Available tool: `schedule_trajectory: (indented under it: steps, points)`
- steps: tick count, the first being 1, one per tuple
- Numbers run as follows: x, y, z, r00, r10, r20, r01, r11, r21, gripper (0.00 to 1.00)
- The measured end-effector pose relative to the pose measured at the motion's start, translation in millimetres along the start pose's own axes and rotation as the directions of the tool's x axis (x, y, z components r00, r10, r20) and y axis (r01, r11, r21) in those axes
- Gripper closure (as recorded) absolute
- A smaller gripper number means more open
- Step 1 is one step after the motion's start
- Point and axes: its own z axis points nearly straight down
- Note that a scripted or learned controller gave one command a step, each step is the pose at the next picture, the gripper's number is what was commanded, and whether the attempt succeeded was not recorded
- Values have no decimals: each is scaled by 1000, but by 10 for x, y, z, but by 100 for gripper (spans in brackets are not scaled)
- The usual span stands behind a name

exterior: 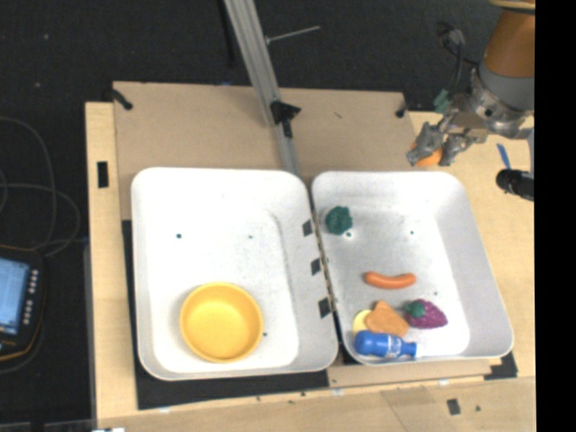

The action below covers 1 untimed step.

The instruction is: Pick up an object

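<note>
Blue bottle (385, 346) lies far below the end effector (438, 148), which hangs beyond the right bin (450, 241), clamped on a small orange piece (430, 157), apparently lifted clear.

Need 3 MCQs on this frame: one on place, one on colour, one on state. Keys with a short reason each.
1. Where is the yellow bowl?
A. left bin, near corner
B. right bin, far corner
C. on the bench outside the bins

2. What colour is the small lump near the right bin's far left corner?
A. red
B. dark green
C. white

3. What is the gripper doing?
A. pressing into the left bin
B. shut on a small orange object, beyond the right bin's far edge
C. resting on the yellow bowl

Key: 1 A, the bowl sits low in the left bin. 2 B, the lump is dark green. 3 B, the orange object shows between the fingers, past the right bin.
</note>
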Motion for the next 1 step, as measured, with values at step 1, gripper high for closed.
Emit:
schedule_trajectory:
  steps: [1]
  points:
    - [487,57,-28,1000,1,-1,-1,1000,2,100]
